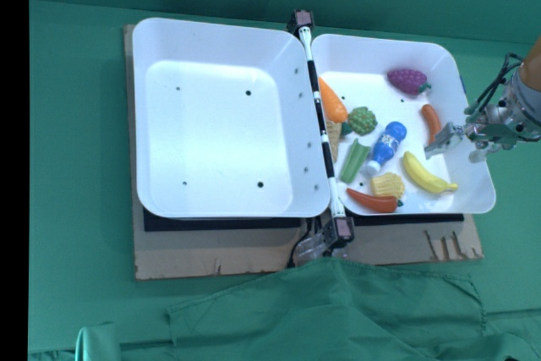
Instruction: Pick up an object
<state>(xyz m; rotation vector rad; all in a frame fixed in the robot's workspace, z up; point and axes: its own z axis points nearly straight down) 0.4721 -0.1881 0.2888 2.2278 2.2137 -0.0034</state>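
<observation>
Hand poised at three o'clock over the right bin's rim, nothing between the fingers; gap between them too blurred to call wide or narrow.

Left bin at nine o'clock on the desk, white, dotted with small dark holes. Striped rod along the seam between both bins, running twelve to six o'clock.

Right bin's toys, left to right: orange carrot against the left wall at ten o'clock, ice-cream cone just below it, green cucumber tilted beside the cone, green broccoli near centre. Red chilli along the six o'clock wall, yellow corn touching it from above. Blue bottle slanted at centre, its cap toward the cucumber. Purple grapes at one o'clock, well apart from the rest. Yellow banana at five o'clock, curved toward the lower right corner. Red sausage at three o'clock, just beside the hand's nearer fingertip, touching or not impossible to tell.

Green cloth bunched at six o'clock, below the cardboard under the bins.
</observation>
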